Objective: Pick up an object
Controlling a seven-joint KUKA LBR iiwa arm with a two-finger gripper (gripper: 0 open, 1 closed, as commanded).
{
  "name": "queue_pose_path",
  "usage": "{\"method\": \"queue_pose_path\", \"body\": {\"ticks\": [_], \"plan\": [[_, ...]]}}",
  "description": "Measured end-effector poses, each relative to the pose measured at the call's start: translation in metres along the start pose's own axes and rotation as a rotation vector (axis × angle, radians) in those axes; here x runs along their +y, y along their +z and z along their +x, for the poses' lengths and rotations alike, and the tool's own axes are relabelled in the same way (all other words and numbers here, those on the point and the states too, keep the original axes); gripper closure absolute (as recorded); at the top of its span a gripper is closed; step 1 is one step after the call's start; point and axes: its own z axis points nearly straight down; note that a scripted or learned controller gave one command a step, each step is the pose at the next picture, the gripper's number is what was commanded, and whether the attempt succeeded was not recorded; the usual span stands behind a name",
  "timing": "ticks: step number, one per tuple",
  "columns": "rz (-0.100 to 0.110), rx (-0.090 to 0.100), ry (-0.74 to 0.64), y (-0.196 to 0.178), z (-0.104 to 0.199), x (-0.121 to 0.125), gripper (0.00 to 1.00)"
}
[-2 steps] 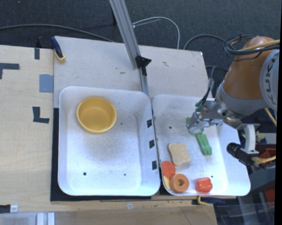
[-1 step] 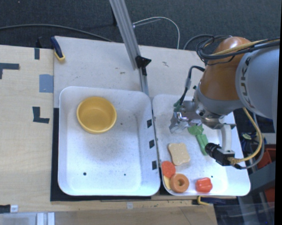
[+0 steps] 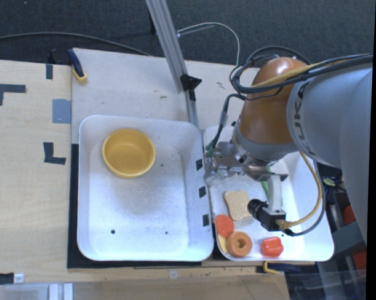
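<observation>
Below my gripper [image 3: 227,168], fingers' state unclear, the toast slice [image 3: 237,204] looks light, stiff; I'd pinch its edges.

- The two shallow white bins, left [image 3: 136,237] and right [image 3: 308,243], look like smooth moulded plastic with a dull sheen; the left one's floor is speckled with fine dark marks.
- The round yellow bowl [image 3: 129,152] looks like matt plastic.
- The pale bench top [image 3: 21,171] looks like light, matt wood.
- The orange band above the arm's wrist [image 3: 272,106] is glossy, with soft highlights; the grey arm casing [image 3: 337,114] is smooth and satin.
- The slanted grey bar [image 3: 167,35] looks like brushed metal.
- The tan bread-slice toy [image 3: 236,204] looks matt and slightly grainy.
- The orange ring doughnut toy [image 3: 239,244] and small red block [image 3: 271,246] look smooth.
</observation>
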Motion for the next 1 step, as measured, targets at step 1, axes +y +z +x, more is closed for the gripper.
{"method": "queue_pose_path", "body": {"ticks": [1], "plan": [[0.001,-0.001,0.000,0.0134,0.0520,-0.0034,1.00]]}}
